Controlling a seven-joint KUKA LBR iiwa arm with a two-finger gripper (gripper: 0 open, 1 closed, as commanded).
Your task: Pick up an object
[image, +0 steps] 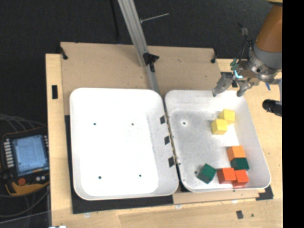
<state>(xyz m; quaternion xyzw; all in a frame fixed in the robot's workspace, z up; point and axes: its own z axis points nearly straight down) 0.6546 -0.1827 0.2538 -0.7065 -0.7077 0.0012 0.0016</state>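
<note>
The hand [230, 88] hovers at the right bin's [190, 101] one o'clock rim, fingers spread apart and clamped on nothing, likely poised to drop in. Candidate pickups lie below: two yellow blocks [223, 121] touching near centre, and orange and green blocks [234, 169] bunched toward five o'clock. Most of the arm is cut off at three o'clock.

The arm [271, 30] is showing a broad orange band, rounded and smooth, with a pale grey ring capping it at the top. Below the band a grey metal wrist collar is flaring out. The gripper [230, 88] is hanging from it: two slim grey fingers [220, 87] on a dark mount, with small teal-blue fittings glinting at its base and a thin dark cable running alongside.
</note>
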